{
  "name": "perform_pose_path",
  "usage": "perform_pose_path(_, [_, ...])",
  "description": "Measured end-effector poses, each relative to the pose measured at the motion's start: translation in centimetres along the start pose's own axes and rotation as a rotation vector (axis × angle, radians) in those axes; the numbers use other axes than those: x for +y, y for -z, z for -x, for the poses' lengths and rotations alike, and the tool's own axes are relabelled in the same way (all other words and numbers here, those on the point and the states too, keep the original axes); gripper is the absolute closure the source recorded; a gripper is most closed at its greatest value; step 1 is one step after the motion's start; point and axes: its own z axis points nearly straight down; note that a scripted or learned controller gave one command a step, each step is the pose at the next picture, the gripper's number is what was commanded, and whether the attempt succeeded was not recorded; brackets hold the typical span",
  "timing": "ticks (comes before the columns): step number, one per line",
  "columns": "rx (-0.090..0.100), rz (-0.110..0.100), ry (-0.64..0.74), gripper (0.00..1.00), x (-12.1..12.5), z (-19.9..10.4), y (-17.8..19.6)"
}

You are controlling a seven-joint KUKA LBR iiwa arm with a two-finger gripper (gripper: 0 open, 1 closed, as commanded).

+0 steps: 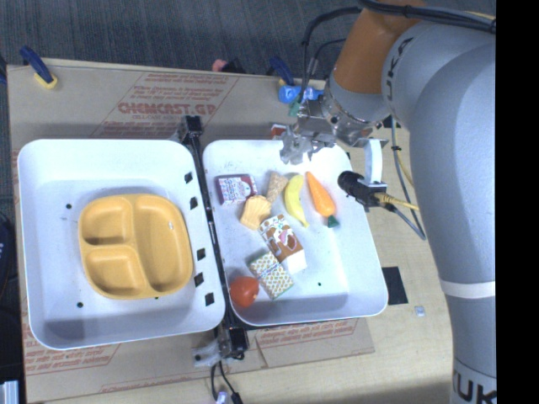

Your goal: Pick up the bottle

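So, camera view: 1 arm comes in from 3 o'clock, gripper (300,147) over the right bin's (362,268) 12 o'clock rim.
Claw: can't tell if it's released or clenched.
Bottle (284,242): best guess, the brown-and-white thing lying near bin centre.
Risk: banana (294,200) at its 12, patterned box (272,274) touching at 6, so a grab could snag a neighbour.

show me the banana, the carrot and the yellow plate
banana (294,200), camera view, middle of its curve
carrot (319,194), camera view, middle of the orange body
yellow plate (135,244), camera view, divider ridge near its centre
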Motion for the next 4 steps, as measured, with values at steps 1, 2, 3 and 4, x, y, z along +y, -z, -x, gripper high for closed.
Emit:
perform_pose_path(1, [0.0, 0.002, 0.178, 1.0, -5.8, 2.9, 2.5])
perform_pose_path(2, [-0.001, 0.002, 0.163, 1.0, -9.5, 9.7, -1.3])
perform_pose_path(3, [0.0, 0.004, 0.149, 1.0, -15.9, 10.2, 6.9])
perform_pose_path(4, [0.001, 0.001, 0.096, 1.0, -15.9, 10.1, -1.9])
